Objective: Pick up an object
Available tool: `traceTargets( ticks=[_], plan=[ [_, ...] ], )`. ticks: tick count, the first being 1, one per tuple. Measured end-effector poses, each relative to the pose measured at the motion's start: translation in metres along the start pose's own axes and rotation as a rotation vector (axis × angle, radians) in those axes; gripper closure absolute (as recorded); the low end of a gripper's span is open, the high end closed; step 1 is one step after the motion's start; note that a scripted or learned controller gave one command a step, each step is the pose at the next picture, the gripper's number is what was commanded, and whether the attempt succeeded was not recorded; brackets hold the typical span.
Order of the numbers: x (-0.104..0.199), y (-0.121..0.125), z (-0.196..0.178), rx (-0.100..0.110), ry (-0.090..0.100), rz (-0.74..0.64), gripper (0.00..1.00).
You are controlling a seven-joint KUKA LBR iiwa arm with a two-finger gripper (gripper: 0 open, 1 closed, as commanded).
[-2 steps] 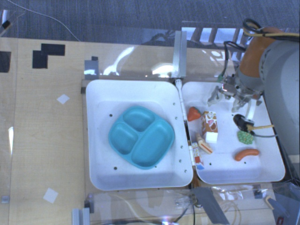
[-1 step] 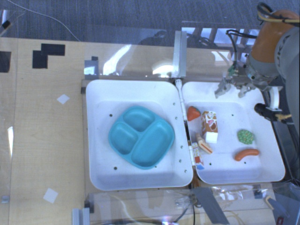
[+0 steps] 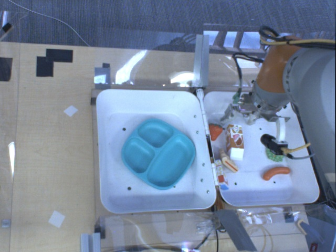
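In the camera view, the hand (image 3: 242, 111) hangs over the far end of the right bin (image 3: 262, 193), under the arm (image 3: 274, 70). From this angle I cannot tell whether it is released or clenched, and I see nothing held in it.

The things I could pick all lie in that bin. A carton (image 3: 235, 142) sits just in front of the hand, with a red piece (image 3: 215, 132) beside it against the dividing wall. A hot dog (image 3: 229, 165) touches the carton's near end. A sausage (image 3: 275, 172) lies apart toward the near right, close to a green piece (image 3: 273, 154).

My worry is the crowding on the wall side. If I come down on the carton, I expect the hand could strike the red piece or the bin wall, or drag the hot dog along. The carton's smooth faces may slip out of a shallow grip. The sausage looks likely to roll away if it is caught off-centre.

The left bin (image 3: 113, 188) holds a blue divided plate (image 3: 157, 154) on the desk (image 3: 47, 140), well clear of this.
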State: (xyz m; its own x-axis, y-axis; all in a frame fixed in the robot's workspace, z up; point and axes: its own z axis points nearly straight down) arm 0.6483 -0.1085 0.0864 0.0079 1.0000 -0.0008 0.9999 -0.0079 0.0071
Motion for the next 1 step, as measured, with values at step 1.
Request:
traceTargets(
  ticks=[1],
  plan=[
    [0.0092, -0.0355, -0.0015, -0.002, 0.000, 0.009, 0.00]
  ],
)
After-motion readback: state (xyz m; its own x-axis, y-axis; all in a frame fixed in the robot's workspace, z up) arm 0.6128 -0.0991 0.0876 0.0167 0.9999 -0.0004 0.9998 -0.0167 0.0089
